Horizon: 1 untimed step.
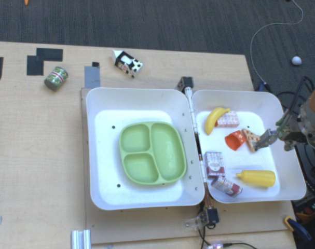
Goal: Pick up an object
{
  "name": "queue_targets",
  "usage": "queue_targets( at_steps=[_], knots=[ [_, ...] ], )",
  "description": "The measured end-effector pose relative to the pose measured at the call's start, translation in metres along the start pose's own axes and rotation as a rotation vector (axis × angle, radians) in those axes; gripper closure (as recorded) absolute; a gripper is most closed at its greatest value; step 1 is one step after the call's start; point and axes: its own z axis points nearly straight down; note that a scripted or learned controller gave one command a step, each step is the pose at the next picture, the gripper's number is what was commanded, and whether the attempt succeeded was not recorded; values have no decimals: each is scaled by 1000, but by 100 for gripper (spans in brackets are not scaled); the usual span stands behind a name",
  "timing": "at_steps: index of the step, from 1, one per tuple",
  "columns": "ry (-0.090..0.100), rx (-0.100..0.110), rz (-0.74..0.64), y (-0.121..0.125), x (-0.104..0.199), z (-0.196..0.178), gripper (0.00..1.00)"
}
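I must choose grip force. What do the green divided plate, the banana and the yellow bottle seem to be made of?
Green divided plate: probably hard moulded plastic, even pale colour with a soft sheen. Banana: likely a plastic toy, uniform yellow without spots. Yellow bottle: apparently smooth plastic, one flat colour; too small to be sure.

The arm comes in low from the right edge, its gripper (pixel 264 140) angled down and leftward, fingers hard to make out.
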Motion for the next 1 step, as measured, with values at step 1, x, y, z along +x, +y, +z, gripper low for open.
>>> queue_targets(
  at_steps=[1],
  knots=[
    [-3, -11, 4, -1, 41, 135, 0]
  ],
)
